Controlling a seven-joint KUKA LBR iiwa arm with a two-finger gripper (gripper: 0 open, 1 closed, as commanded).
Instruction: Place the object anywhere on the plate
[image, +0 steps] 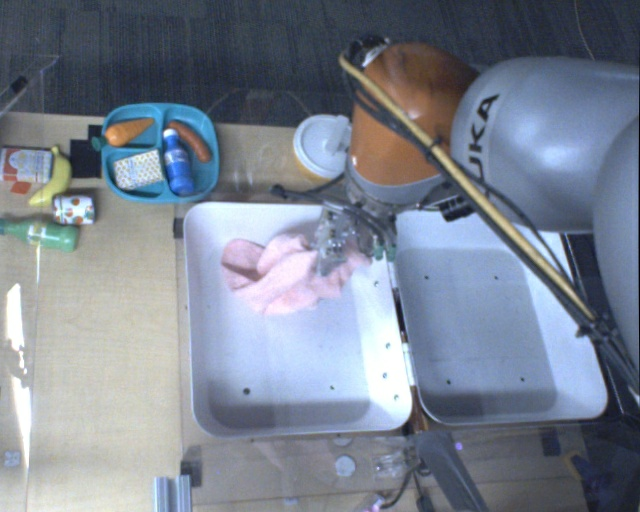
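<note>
The metal two-finger gripper (335, 252) presses into the crumpled pink cloth (285, 272), which spreads leftward from it inside the left shallow white bin (290, 400); whether the claw is clenched cannot be told.

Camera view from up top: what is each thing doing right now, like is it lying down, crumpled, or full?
pink cloth: crumpled, lying in the left bin.
gripper: down at the cloth's right edge.
right bin: sits flush beside the left bin.
blue plate: on the bench, compartments filled with toy food.
green bottle: lying on its side.
small can: lying on its side.
</note>
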